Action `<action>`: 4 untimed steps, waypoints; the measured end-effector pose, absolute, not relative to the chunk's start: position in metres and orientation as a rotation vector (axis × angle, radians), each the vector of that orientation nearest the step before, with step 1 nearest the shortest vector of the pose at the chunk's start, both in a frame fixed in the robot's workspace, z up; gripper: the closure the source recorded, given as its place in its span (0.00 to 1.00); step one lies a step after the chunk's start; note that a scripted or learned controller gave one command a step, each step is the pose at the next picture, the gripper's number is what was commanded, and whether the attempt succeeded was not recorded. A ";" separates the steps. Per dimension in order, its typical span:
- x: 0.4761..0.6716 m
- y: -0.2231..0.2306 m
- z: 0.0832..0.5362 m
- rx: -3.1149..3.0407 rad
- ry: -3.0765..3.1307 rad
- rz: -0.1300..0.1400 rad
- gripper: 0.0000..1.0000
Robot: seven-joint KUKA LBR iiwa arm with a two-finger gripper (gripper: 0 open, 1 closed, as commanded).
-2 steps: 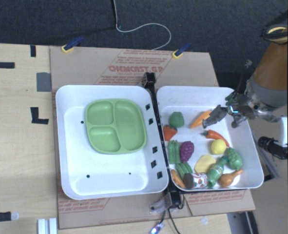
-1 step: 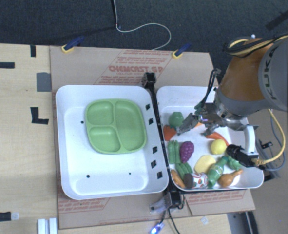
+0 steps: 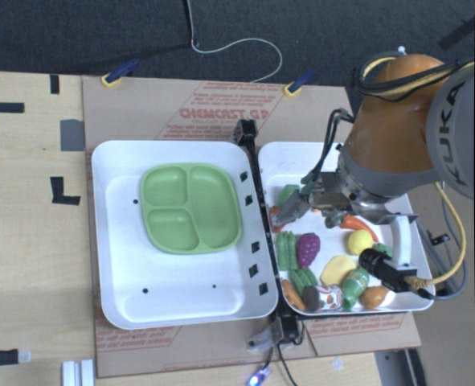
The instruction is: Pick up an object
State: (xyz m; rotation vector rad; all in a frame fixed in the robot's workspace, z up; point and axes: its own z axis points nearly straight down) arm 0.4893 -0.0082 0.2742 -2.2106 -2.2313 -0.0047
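My claw [image 3: 289, 209] hangs over the right bin [image 3: 333, 153] by the centre divider — grip state unclear. Purple grapes [image 3: 308, 248] crowd at five o'clock — green plate [image 3: 192, 207] lies at nine.

1. The divided plate [image 3: 192, 207] sat in the left bin [image 3: 116, 296].
2. The toy food pile [image 3: 325, 268] lay in the right bin [image 3: 289, 158], toward its near side.
3. My gripper [image 3: 293, 207] hung over the right bin, by the divider.

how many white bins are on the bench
2. The shallow white plastic bin on the left holds a green divided plate; the shallow white plastic bin on the right holds toy food, partly covered by the arm.
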 end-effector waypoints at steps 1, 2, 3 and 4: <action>0.509 0.096 0.261 -2.205 -2.234 -0.001 0.00; 0.477 0.137 0.091 -2.208 -2.217 0.027 0.00; 0.485 0.097 0.386 -2.226 -2.229 -0.022 0.00; 0.484 0.099 0.386 -2.217 -2.226 0.006 1.00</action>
